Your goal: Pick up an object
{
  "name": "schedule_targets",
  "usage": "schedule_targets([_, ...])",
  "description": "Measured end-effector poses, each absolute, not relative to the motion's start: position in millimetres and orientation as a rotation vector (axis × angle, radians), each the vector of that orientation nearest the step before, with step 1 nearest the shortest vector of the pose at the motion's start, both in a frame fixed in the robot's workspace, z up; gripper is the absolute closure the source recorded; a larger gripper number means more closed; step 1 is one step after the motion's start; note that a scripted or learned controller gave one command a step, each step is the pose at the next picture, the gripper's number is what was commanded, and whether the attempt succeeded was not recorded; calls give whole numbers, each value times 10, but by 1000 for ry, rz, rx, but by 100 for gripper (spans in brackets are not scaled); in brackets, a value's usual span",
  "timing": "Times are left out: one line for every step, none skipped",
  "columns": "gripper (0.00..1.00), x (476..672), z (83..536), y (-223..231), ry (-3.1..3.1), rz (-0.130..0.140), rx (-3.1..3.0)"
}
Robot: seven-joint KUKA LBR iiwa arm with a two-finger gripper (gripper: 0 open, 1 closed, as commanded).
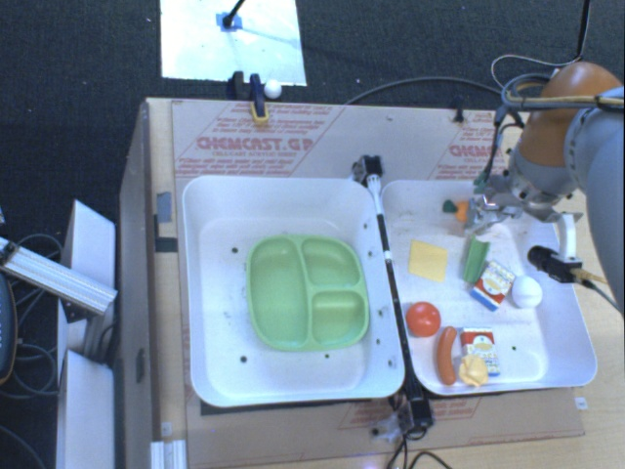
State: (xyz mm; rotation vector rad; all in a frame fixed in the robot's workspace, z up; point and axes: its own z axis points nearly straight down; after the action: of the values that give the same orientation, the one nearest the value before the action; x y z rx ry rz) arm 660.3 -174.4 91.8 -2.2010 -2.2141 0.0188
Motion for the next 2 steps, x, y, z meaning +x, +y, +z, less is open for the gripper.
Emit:
schedule_targets([0, 6617, 928, -1744, -2220, 13, -2204])
schedule_targets([0, 6636, 808, -1570, -2214, 23, -2204])
